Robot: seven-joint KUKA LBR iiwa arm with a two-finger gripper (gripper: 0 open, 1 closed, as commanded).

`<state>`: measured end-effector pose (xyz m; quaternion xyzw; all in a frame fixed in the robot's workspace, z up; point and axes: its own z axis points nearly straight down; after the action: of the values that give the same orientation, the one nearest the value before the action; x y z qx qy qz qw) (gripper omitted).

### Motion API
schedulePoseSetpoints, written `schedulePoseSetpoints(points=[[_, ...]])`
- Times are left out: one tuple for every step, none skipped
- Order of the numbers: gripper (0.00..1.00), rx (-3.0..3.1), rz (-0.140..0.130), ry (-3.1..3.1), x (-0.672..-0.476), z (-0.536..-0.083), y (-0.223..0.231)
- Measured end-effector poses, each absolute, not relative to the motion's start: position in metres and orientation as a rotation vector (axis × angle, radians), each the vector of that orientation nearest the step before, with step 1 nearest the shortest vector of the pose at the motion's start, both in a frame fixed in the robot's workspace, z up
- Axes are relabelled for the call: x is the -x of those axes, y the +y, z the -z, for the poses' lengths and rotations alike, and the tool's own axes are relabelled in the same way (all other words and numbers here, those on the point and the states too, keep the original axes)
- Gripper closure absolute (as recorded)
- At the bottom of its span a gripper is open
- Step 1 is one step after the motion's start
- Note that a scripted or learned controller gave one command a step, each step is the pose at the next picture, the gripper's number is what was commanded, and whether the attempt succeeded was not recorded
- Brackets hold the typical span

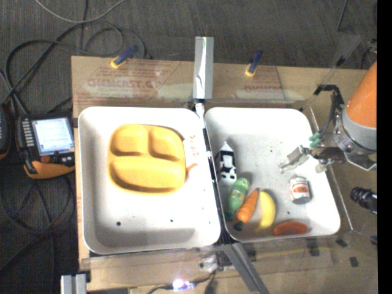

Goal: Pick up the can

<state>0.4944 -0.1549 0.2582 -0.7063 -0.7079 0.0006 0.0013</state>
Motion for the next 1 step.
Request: schedulePoseSetpoints(points=[[0.00, 2.202, -0.002, -2.237, -0.4838, -0.1921, -0.2074]])
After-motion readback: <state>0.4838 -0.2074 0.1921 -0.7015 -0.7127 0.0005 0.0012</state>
